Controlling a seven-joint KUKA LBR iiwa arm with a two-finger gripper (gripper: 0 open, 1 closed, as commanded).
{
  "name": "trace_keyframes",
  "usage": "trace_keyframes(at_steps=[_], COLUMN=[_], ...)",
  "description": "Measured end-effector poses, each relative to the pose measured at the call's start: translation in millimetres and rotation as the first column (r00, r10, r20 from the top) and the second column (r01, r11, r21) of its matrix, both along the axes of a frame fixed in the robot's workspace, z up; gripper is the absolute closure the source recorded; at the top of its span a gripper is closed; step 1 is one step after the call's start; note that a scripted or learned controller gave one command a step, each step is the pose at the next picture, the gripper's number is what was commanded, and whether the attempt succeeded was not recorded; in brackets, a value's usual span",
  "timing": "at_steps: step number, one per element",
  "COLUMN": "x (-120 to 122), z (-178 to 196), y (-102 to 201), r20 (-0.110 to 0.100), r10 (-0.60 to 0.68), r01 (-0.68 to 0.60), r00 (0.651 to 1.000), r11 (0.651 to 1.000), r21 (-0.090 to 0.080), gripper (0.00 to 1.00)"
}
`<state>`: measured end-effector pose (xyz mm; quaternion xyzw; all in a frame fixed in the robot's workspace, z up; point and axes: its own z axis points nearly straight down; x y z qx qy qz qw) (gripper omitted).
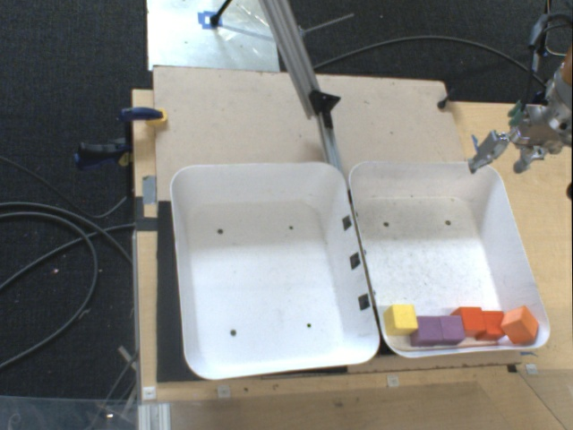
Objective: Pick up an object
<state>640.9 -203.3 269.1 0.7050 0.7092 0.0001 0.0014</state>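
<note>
Your tool (504, 150) hangs over the far right corner of the right bin (507, 213), its two metal fingers spread open with nothing between them. The blocks sit well apart from it, lined along the bin's near wall: a yellow cube (400, 318), a purple block (438, 330) touching a red-orange block (478, 322), then an orange cube (520, 324). All look matte, like foam. Beside it you have the left bin (192, 240), smooth white plastic, on the pale wooden bench (242, 115)
</note>
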Motion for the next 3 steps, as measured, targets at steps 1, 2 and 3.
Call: trace_keyframes(at_steps=[1, 2, 3], x=[-69.5, -107.1, -121.7], z=[-93.1, -182.5, -81.3], y=[45.2, 109.3, 18.6], r20=[-0.011, -0.007, 0.008], r10=[-0.003, 0.001, -0.011], r01=[0.003, -0.001, 0.011], r00=[1.000, 1.000, 1.000], r11=[1.000, 1.000, 1.000], r21=[0.006, 0.005, -0.005], gripper=[0.00, 0.00, 0.00])
